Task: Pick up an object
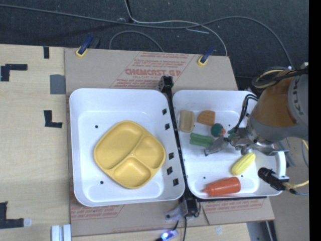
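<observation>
A: Where is the gripper seen?

B: It is seen low inside the right bin, near the bin's middle, reached in from the right edge. Its fingers are pointed toward the divider between the two bins.

A: How far apart are the fingers held?

B: A small gap appears to be kept between them, so they are read as slightly parted. Nothing is seen clamped between them.

A: What is touched?

B: The tips are placed just beside the green object, possibly against its right end; contact cannot be confirmed. A teal ball is found just behind the gripper.

A: And the other things?

B: A beige block and an orange piece are laid near the far edge. A yellow corn cob is set toward the right side, and a red-orange bottle shape is laid along the near edge. In the left bin, a yellow divided plate is laid.
</observation>
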Robot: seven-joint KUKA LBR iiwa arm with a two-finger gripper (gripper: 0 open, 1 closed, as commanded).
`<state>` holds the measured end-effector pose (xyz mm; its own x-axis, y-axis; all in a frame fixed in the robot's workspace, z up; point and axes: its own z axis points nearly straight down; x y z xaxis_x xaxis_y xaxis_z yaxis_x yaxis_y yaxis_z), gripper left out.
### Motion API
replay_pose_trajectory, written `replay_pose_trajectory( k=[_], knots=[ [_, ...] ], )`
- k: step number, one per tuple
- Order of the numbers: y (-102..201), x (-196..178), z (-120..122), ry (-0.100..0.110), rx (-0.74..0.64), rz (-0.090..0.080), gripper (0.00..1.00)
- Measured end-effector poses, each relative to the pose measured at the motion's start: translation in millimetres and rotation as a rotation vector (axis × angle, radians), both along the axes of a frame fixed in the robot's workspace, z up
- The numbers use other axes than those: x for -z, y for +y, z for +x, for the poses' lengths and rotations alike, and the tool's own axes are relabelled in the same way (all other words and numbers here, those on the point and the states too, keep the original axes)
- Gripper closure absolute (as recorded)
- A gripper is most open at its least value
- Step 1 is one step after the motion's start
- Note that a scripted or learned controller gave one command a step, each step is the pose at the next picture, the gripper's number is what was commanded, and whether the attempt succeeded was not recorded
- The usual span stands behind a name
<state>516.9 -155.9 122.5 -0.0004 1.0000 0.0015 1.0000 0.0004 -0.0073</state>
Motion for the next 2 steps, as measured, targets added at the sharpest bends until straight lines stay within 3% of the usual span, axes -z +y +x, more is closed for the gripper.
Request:
replay_pose_trajectory(
  k=[1,2],
  knots=[
    [0,-13,1,-0.004,-0.001,0.000,1.00],
    [3,-76,0,-0.010,-0.001,-0.002,1.00]
  ],
)
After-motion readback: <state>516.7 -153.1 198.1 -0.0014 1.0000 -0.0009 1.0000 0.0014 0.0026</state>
